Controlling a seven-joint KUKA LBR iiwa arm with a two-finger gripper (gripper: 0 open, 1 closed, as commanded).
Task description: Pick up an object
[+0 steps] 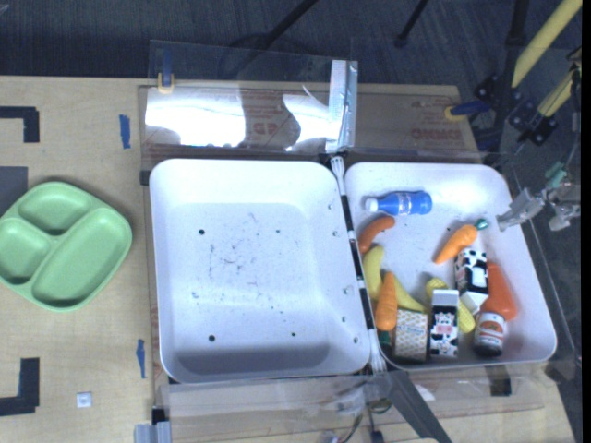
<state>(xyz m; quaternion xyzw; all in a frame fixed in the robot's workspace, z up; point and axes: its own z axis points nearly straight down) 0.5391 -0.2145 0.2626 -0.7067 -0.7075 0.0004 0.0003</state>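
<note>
a wooden bench holds two white bins; toys crowd the right bin (531,247), perhaps ready for picking, the gripper (554,206) at its rim, pincer state unclear

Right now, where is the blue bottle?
In the camera view, the blue bottle lies on its side near the right bin's far edge, just above an orange carrot.

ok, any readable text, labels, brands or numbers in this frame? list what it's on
None can be read.
Cardboard panel behind the right bin: reddish print, too blurred.
Patterned roll: markings too small.
Cow-print cartons and: black patches, no legible label.
Orange bottle: white label area, too small.
Blue bottle: no legible label.
</note>
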